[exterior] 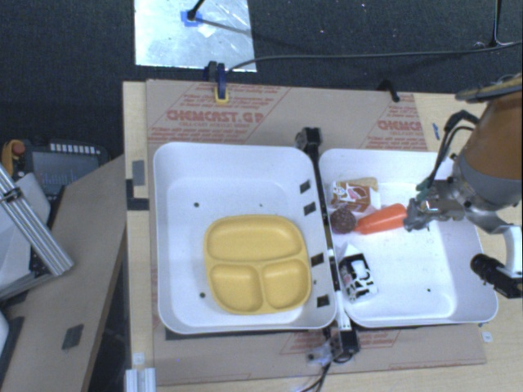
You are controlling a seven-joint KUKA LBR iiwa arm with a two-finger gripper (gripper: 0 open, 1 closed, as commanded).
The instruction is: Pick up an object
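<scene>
over the right white bin (458, 305) the grey arm with its orange band is reaching in from the right, and its gripper (415, 216) is sitting low at the right end of an orange carrot-shaped object (382, 219). whether the pincer is wide, narrow or gripping the carrot, i cannot tell, since that part is too small and dark to read. the carrot is lying tilted near the middle of that bin, its left end touching or just beside a dark round object (342, 220). a printed snack packet (354, 194) is lying just above them. a black-and-white item (357, 276) is resting near the bin's left wall. beside it, the left white bin (176, 178) is holding a yellow divided tray (257, 262).
</scene>
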